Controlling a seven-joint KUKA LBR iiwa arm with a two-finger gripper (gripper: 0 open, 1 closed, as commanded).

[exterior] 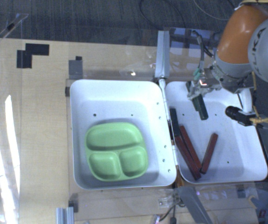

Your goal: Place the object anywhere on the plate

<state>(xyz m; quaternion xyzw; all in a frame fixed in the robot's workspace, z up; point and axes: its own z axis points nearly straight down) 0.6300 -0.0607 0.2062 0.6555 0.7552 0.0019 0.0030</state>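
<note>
The green three-compartment plate [116, 150] lies in the left white bin [85, 92], toward its front, with nothing on it. In the right bin [259, 169] lie two reddish-brown sticks: a longer one [190, 149] beside the left wall and a shorter one [209, 152] leaning toward it, so they form a V. A dark bar [174, 121] rests along the divider. My gripper [219, 112] hangs over the back of the right bin, open, its two dark fingertips [200, 108] spread apart with nothing between them. The sticks lie nearer the front than the gripper.
A metal divider rail [162, 55] runs between the bins at the back. The arm's orange band [240, 29] and grey body fill the upper right. A yellow cable [263, 120] runs along the right bin's right wall. Wooden bench surrounds the bins.
</note>
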